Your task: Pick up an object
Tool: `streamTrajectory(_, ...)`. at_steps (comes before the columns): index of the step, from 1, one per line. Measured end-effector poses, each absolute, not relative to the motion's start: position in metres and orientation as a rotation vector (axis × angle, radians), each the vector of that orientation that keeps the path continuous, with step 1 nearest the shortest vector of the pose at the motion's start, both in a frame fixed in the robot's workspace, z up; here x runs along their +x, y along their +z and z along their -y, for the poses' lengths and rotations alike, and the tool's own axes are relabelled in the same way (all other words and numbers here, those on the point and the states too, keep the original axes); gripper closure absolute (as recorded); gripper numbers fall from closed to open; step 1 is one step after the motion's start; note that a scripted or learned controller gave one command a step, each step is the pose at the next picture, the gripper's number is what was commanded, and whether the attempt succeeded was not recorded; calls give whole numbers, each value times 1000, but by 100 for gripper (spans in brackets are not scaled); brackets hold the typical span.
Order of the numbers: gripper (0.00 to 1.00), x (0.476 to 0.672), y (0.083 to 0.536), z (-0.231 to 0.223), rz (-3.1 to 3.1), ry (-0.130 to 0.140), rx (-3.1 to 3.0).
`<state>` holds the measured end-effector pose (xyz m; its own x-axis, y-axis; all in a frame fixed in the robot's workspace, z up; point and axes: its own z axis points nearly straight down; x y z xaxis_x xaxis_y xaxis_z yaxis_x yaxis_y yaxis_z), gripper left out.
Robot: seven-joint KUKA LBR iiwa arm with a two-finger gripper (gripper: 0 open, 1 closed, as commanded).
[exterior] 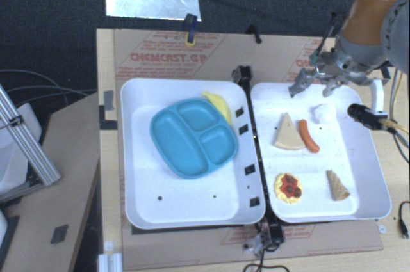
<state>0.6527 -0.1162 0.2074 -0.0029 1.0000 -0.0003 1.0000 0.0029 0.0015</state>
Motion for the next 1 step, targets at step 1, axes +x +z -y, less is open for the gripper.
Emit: streamTrajectory(1, 0, 609, 81, 121, -2227, -9, 2228)
